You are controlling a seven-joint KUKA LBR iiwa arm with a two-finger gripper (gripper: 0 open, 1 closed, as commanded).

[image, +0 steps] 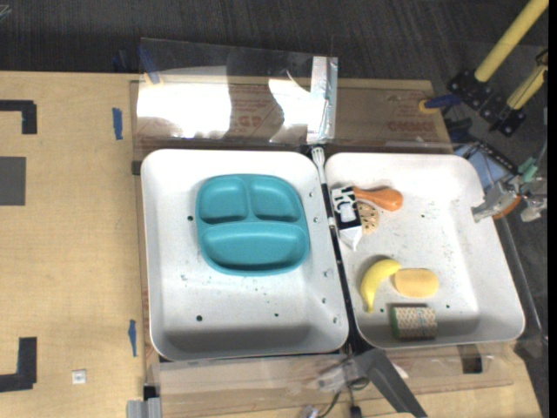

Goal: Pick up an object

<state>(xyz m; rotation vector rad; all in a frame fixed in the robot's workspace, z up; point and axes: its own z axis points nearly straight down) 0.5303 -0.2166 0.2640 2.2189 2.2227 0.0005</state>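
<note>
The right bin [452,168] holds several objects. An orange carrot-like toy [381,198] lies at its upper left beside a black and white packet [346,209]. A yellow banana [374,279] curves next to a yellow-orange lump [414,282] lower down. A brown and green block [413,321] sits near the front wall. My gripper [502,202] hovers at the right rim of this bin, apart from all of these objects, with nothing seen in it.
The left bin [165,259] carries a teal divided plate [252,223]. A clear plastic sheet [235,103] stands behind the bins. Yellow-handled tools [513,33] lie at the back right. The tan bench [61,233] stretches to the left.
</note>
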